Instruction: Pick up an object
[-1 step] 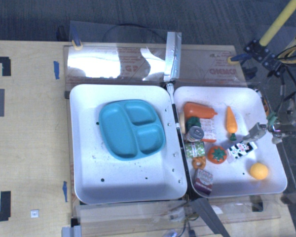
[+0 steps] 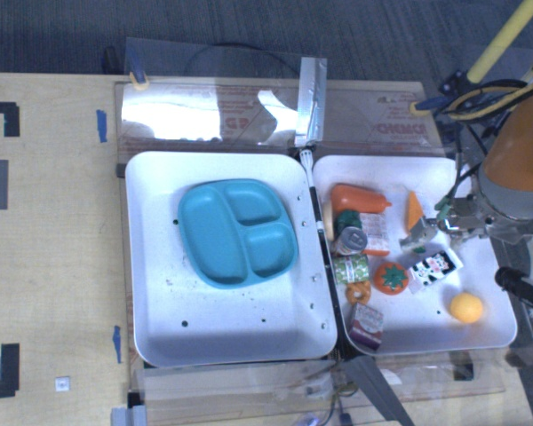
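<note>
My gripper [image 2: 429, 230] reaches in from the right and hangs over the middle of the right bin [image 2: 489, 334]. Just below it lies a black-and-white patterned carton [image 2: 432, 268]. To its left are a red tomato [image 2: 391, 277], a silver can [image 2: 350, 239] and an orange carrot [image 2: 359, 199]. An orange wedge [image 2: 414, 209] sits just above the gripper. A yellow lemon [image 2: 466, 308] rests near the bin's lower right. Nothing can be seen held by the gripper.
The left bin [image 2: 151, 264] holds a blue divided plate [image 2: 238, 232]. A green packet [image 2: 351, 269] and a purple packet [image 2: 368, 323] lie along the right bin's left side. Cables and a yellow pole [image 2: 506, 29] stand at the back right.
</note>
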